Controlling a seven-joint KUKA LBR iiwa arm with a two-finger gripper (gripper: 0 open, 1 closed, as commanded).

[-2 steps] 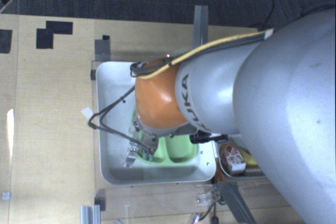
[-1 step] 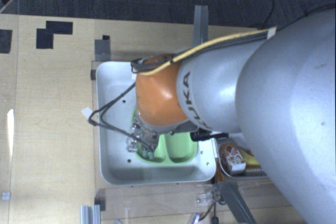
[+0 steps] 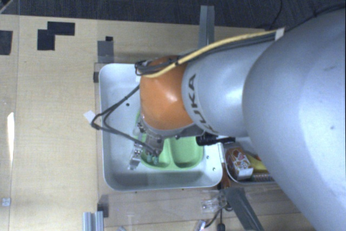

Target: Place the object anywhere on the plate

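A light green divided plate lies in the left white bin, near its front right corner, and the arm hides much of it. My gripper hangs low over the plate's left edge, below the orange wrist band. Whether anything is in the gripper is too unclear to tell. A red-brown packaged item lies in the right bin.
A yellow item lies beside the red-brown one in the right bin, which the arm mostly covers. A black cable loops from the wrist over the left bin's left wall. Metal brackets stand at the bin corners.
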